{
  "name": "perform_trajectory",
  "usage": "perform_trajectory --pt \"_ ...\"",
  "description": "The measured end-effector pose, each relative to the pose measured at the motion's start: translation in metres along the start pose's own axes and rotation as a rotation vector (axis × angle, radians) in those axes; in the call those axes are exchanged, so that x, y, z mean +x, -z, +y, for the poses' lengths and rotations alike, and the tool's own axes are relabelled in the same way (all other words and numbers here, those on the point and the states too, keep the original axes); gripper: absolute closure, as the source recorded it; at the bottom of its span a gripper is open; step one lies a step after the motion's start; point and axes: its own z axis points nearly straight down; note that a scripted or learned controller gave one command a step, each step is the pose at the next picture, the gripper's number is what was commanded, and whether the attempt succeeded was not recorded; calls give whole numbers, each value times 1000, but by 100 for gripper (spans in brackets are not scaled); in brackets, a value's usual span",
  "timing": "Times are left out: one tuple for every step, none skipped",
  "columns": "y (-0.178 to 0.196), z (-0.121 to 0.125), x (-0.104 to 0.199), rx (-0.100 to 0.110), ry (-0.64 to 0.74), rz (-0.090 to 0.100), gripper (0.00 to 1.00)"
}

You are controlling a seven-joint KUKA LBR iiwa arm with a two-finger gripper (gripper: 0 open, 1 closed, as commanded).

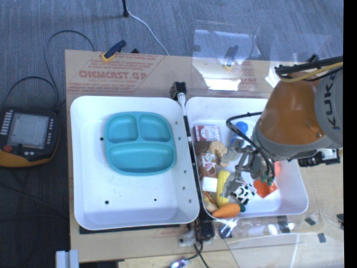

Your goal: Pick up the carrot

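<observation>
The orange carrot (226,210) lies on its side at the near edge of the right bin (290,202), just below a black-and-white spotted toy (243,193). My gripper (241,175) hangs over the middle of the right bin, above and slightly right of the carrot and apart from it. Its metal fingers point down toward a yellow corn cob (223,181) and the spotted toy. The grey arm with its orange band (290,113) covers the bin's right part.
The left bin (89,205) holds a blue divided plate (139,142). In the right bin lie a brown-and-white snack packet (207,134), a tan toy (216,148), a blue object (240,127) and a red piece (264,187). A handheld controller (25,135) rests at far left.
</observation>
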Motion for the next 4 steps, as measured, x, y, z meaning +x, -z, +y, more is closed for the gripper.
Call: perform_trajectory --pt "-3 60 19 2 -50 8 0" --pt "12 -2 -51 3 239 6 0" --pt "-5 128 -84 -1 151 8 0" --pt "-4 177 -128 2 1 6 0"
